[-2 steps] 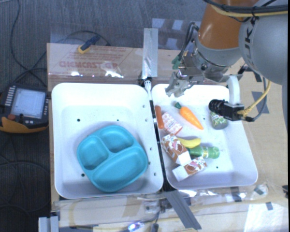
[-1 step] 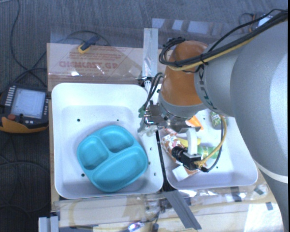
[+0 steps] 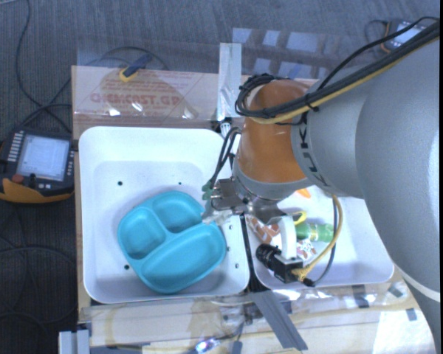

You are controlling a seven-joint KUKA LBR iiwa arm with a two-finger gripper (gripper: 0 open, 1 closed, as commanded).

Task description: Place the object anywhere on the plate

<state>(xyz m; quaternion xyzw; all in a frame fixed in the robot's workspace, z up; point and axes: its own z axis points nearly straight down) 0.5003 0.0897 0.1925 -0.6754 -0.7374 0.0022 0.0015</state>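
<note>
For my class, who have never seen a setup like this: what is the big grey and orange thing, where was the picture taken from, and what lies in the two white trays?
The picture is taken from a fixed camera above the bench, looking down at a slant. The large grey and orange shape is a robot arm reaching in from the right. Its gripper sits low between the two white bins. The left bin holds a blue divided plate. The right bin holds several small objects, partly hidden by the arm. Whether the gripper holds anything cannot be told.
</note>
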